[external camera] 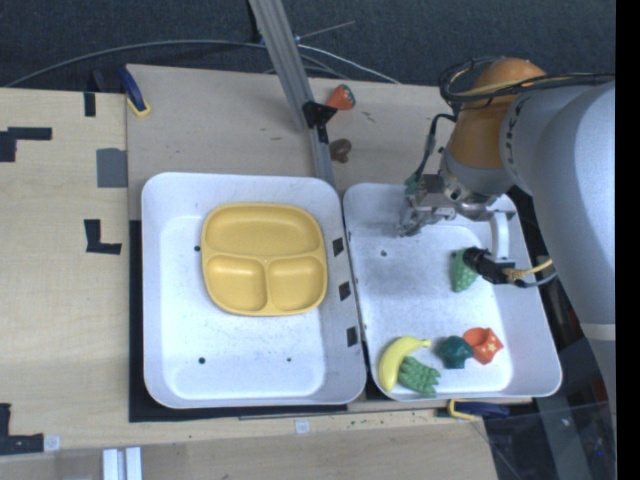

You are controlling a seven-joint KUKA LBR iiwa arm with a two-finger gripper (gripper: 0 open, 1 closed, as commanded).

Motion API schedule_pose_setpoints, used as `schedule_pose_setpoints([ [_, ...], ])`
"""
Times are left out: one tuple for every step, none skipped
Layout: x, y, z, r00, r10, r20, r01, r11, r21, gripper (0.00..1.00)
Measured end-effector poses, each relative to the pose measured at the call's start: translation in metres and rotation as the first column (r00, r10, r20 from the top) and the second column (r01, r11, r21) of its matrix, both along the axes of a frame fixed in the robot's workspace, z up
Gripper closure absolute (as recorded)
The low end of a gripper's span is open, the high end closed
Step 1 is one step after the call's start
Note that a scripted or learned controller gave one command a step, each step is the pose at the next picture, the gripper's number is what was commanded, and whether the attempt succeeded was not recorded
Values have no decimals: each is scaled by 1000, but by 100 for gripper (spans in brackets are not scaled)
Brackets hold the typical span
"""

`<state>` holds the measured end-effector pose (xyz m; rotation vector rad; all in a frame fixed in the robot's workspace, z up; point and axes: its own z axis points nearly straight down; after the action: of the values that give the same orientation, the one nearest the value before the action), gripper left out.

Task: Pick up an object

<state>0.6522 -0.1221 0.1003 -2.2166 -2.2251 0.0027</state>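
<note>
Hovering claw [412,220] | grip unreadable | green toy [463,271] just beside, apart

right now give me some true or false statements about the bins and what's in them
1. The yellow divided plate lies in the left bin. True.
2. The banana lies in the left bin. False: it lies in the right bin, near its front edge.
3. The gripper hangs over the right bin's far part. True.
4. The gripper is over the yellow plate. False: it is over the right bin.
5. A green toy lies near the right bin's right side. True.
</note>
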Motion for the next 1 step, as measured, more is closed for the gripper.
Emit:
schedule_pose_setpoints([
  [-2, -7, 61, 1000, -3, 7, 3, 1000, 0, 100],
])
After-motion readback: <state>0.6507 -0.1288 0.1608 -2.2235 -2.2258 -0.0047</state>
